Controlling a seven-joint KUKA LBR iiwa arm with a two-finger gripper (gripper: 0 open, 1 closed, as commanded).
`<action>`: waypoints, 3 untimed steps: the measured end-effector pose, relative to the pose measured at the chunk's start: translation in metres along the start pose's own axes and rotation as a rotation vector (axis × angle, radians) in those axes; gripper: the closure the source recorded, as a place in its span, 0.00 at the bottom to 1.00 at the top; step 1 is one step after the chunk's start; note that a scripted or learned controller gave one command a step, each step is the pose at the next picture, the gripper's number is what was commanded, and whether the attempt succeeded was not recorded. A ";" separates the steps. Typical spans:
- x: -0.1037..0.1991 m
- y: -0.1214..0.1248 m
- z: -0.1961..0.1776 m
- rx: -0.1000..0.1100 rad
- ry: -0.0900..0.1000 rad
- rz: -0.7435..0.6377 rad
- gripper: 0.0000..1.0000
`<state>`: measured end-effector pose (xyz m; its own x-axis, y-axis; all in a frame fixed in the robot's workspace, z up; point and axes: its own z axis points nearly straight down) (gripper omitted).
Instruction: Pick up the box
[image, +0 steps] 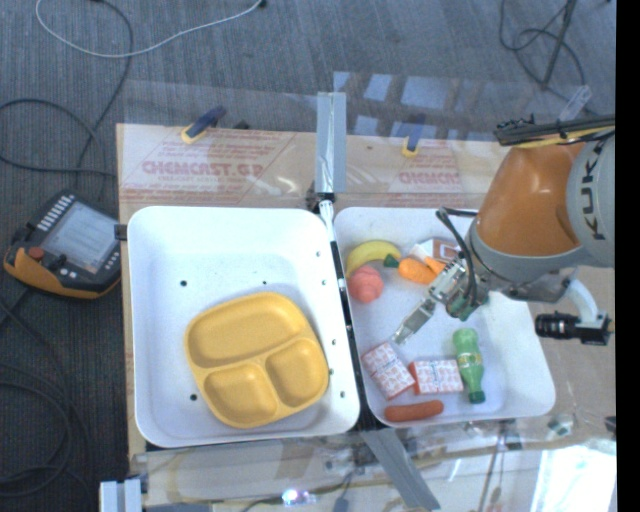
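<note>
So, claw's hovering in the right bin, box pickup not done yet.

Going big to small: the bench (200, 165) carries two white bins, the left bin (160, 260) with a yellow divided tray (257, 357), the right bin (525, 385) with the food toys. The arm (535, 205) reaches in, and its claw (412, 325) looks unclenched, gripping nothing, tips just above the boxes. Two red-and-white boxes sit side by side near the front: one box (388, 368) just under the tips, the other box (437, 376) beside a green bottle (468, 364). Both are lying flat, so descent, grasp and lift all remain.
</note>
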<state>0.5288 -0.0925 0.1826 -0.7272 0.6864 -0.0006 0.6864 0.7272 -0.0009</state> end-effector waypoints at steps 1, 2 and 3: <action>0.022 -0.031 0.081 -0.008 -0.006 -0.018 0.00; -0.014 0.022 0.000 0.000 0.001 0.039 0.00; 0.036 -0.027 0.000 0.002 0.002 -0.071 0.00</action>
<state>0.4836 -0.0873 0.1823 -0.7741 0.6331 0.0019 0.6331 0.7741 -0.0027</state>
